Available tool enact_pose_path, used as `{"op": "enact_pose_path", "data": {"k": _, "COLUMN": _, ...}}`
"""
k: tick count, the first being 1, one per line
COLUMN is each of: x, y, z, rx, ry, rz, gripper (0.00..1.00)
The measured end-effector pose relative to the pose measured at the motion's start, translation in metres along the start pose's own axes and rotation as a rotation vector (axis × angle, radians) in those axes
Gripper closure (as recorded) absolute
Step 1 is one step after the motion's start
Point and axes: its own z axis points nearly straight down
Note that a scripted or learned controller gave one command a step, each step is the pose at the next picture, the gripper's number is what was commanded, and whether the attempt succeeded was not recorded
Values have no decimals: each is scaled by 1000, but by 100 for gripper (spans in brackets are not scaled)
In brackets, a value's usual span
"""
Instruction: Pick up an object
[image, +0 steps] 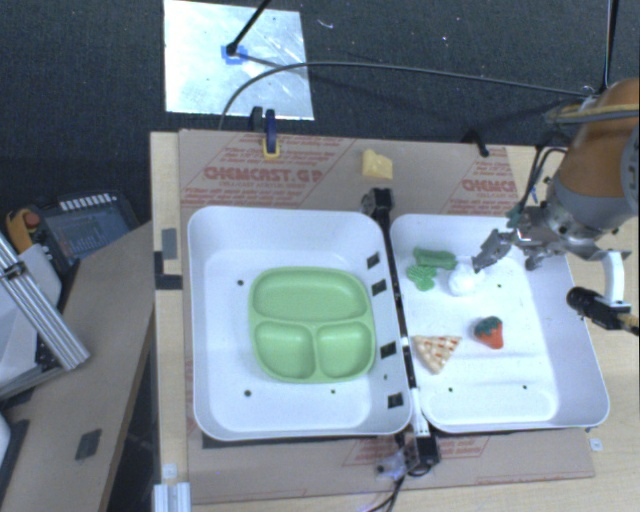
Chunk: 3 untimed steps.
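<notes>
My gripper (503, 263) hangs over the back of the right bin (570, 400), open, with nothing between its fingers. One fingertip (482, 260) points down and left, close to a small white object (462, 282). Just left of that lies a green bean-like toy (431, 264). A red strawberry with a green top (488, 331) sits in the middle of the bin, nearer the front than the gripper. A pizza slice (436, 350) lies by the bin's left wall.
The left bin (215, 250) holds a green divided plate (310, 323). A yellow block (377, 164) lies on the board behind the bins. A black divider with clips (392, 300) runs between the bins. The arm's wrist (600, 170) rises at the right.
</notes>
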Motion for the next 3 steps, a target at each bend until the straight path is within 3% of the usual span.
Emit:
{"op": "enact_pose_path", "data": {"k": 1, "x": 0, "y": 3, "z": -8, "rx": -13, "ry": -2, "rz": -2, "gripper": 0}}
{"op": "enact_pose_path", "data": {"k": 3, "x": -6, "y": 0, "z": 92, "rx": -12, "ry": -2, "rz": -1, "gripper": 0}}
